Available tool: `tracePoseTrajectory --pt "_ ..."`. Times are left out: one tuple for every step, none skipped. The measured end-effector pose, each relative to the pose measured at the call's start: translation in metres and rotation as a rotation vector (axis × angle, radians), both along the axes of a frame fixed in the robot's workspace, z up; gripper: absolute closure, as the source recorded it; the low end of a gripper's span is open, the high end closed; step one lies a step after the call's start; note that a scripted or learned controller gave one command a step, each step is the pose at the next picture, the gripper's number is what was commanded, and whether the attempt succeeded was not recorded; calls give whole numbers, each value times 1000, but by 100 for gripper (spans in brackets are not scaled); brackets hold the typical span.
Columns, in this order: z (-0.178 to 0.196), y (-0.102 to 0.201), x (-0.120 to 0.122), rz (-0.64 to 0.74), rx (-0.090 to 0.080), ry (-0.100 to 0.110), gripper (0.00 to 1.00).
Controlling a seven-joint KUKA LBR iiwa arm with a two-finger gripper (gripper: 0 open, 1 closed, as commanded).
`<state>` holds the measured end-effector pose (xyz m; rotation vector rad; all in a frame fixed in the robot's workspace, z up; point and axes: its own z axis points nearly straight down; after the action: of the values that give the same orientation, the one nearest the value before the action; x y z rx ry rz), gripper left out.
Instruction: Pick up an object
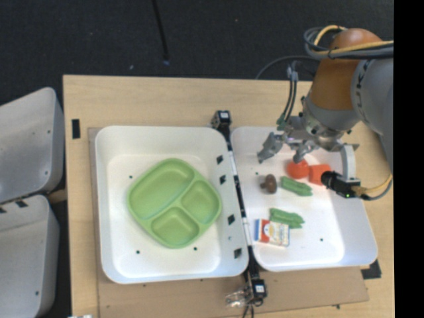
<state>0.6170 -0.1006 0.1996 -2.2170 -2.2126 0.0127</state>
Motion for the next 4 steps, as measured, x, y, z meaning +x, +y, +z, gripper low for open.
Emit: tracePoseTrajectory --pt "8 0 3 2 -1 -13 0" --pt "-35 -2 8 1 -2 -11 0" --pt "-80 3 7 1 -2 -10 0" --pt "-100 2 7 -3 -2 -11 0"
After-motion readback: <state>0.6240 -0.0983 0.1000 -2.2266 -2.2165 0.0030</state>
